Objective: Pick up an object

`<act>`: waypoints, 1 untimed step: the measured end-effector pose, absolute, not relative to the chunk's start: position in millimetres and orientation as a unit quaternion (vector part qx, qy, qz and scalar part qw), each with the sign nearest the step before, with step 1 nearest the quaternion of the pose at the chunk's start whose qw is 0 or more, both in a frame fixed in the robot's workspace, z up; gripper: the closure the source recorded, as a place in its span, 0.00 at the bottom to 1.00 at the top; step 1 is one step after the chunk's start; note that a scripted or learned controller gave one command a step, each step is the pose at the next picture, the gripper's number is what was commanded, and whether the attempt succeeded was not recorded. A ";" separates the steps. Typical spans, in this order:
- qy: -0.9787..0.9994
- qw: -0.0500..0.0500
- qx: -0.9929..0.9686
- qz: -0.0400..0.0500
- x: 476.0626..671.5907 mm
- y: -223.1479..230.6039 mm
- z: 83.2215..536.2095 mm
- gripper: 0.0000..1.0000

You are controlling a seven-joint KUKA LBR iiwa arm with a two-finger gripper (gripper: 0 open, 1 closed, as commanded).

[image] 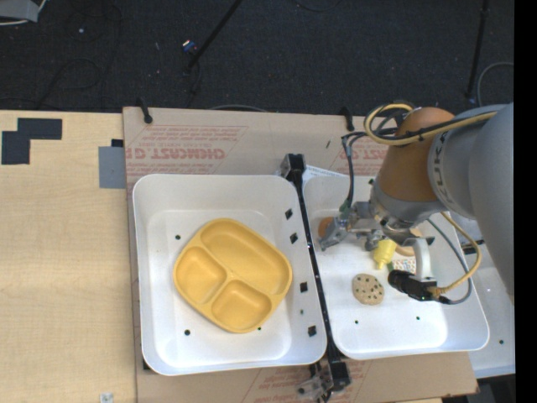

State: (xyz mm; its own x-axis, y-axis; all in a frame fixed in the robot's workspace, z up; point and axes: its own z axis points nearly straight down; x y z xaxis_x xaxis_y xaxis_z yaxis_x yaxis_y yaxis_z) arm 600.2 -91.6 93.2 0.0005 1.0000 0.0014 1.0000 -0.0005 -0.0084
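My gripper (348, 230) is low in the right bin (419, 336), near its far left corner, below the orange-banded wrist. A small orange-brown thing (325, 224) lies just left of the gripper, close to the bin's left wall. A small yellow object (383, 253) sits right beside the gripper on its near side. A round speckled cookie (367, 289) lies on the bin floor, in front of the gripper and apart from it. A pale round thing (406, 251) is partly hidden under the arm. I see nothing held in the gripper.
The left bin (159, 225) holds a yellow divided plate (232, 274) lying flat at its middle. A black divider rail (307, 259) runs between the two bins. The arm's bulk covers the right bin's far right part.
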 end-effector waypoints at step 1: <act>-0.706 0.003 -0.709 0.002 601.0 -92.8 106.5 1.00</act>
State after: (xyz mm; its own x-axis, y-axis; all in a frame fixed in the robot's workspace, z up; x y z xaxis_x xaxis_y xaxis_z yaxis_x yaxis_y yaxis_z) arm 601.0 -92.8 106.5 0.0044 1.0000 0.0009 1.0000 -0.0044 -0.0062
